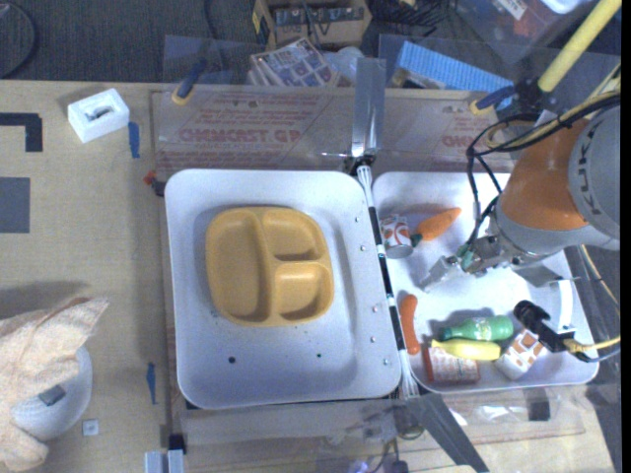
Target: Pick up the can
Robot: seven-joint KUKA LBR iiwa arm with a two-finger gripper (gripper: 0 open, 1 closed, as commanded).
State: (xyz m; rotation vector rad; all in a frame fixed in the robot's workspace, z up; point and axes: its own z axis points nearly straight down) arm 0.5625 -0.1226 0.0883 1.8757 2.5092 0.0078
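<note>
Count on your tabletop: two bins, one tray, the rest small items.
You have two white bins (187,294) (562,377), one yellow divided tray (268,264), one can (395,234), two carrots (437,224) (408,321), one green bottle (480,327), one banana (471,349).

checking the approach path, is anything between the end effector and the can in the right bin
Nothing visible. The end effector hangs over bare bin floor, and the can lies to its upper left by the bin's left wall. The carrot lies just right of the can, beside the path rather than across it.
</note>
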